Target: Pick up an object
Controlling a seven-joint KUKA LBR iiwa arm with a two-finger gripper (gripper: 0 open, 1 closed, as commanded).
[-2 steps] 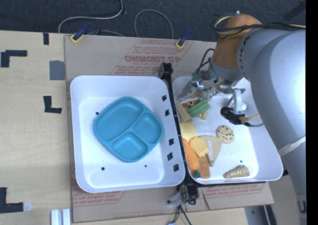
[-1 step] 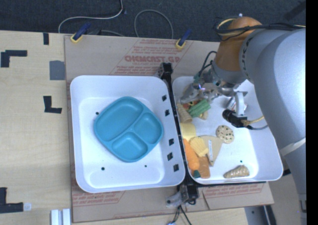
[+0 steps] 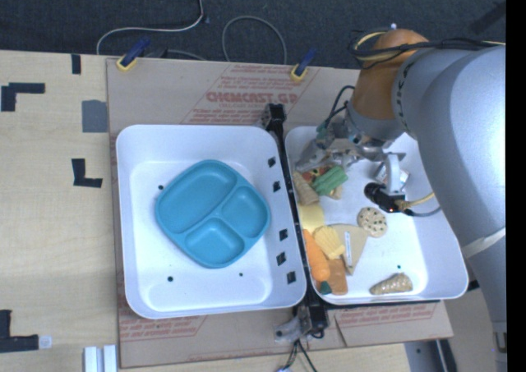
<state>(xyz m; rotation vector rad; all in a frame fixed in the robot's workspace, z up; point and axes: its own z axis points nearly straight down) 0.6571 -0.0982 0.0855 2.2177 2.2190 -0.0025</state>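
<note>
The right white bin holds several small toy foods. A green piece lies near its upper left, with a tan piece beside it. Lower down are a yellow wedge, a ridged yellow piece, an orange carrot, a chocolate-chip cookie and a tan bread piece. My gripper reaches down from the orange-banded wrist into the bin's upper left, just above the green piece. Whether it touches the piece is unclear.
The left white bin carries a blue divided plate. A black divider runs between the bins. The grey arm covers the right bin's far right side. Cables lie behind the bins on the dark cloth.
</note>
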